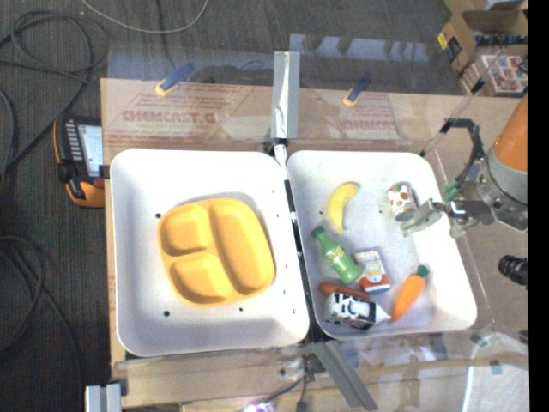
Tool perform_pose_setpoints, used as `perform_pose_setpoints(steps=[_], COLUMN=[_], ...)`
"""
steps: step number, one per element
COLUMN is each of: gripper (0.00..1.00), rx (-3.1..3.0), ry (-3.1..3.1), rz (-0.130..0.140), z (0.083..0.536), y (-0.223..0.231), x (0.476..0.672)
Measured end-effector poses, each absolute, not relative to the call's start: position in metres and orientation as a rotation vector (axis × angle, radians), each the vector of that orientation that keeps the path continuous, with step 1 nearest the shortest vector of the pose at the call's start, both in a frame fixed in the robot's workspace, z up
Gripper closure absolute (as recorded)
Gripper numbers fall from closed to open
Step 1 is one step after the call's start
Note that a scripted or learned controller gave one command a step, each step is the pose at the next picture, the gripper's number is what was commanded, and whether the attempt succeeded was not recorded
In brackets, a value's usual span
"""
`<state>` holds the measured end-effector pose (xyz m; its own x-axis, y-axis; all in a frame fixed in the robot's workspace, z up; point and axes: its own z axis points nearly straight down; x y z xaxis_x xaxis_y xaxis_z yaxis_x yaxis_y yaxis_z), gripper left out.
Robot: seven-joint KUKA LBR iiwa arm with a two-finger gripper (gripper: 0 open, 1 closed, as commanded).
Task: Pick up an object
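Nearest, along the front wall of the right bin (pixel 470 314): a black-and-white carton (pixel 352 310) lying flat, with a brown stick (pixel 329 289) poking out at its left end. Just right of the carton, a carrot (pixel 409 291), tilted, green top pointing away. Just behind the carton, a red-and-white box (pixel 372 271), and touching or almost touching its left side, a green bottle (pixel 336 257) lying down, cap toward the divider.

In the left bin (pixel 124 230), a yellow tray (pixel 216 249) with three compartments, sitting roughly in the middle.

Farther back in the right bin, a banana (pixel 342 203), curved, apart from the bottle. To its right, a small can (pixel 401 198) with red markings. Just beside the can, on its right, the gripper (pixel 424 218), low over the bin near the right wall; spread or pressed together, cannot tell, and nothing seen pinched in it.

Behind both bins, a cardboard sheet (pixel 214 114) with red print. Left of the left bin, an orange-and-black pendant (pixel 77 157). Farthest, dark carpet with cables (pixel 129 7) and, top right, boxes (pixel 480 33).
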<state>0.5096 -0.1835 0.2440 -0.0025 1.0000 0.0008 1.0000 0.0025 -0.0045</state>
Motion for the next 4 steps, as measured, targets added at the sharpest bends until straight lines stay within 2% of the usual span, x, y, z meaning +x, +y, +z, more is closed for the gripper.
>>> perform_pose_setpoints(steps=[1, 2, 3, 4], gripper=[0.00, 0.00, 1.00, 1.00], rx=[-2.076, -2.048, -2.047, -2.080], ry=[-2.377, -2.420, -2.425, -2.352], rz=[-0.013, -0.034, -0.039, 0.003], z=[0.105, 0.099, 0.110, 0.192], y=[-0.176, -0.200, -0.199, -0.134], x=[0.514, 0.498, 0.501, 0.549])
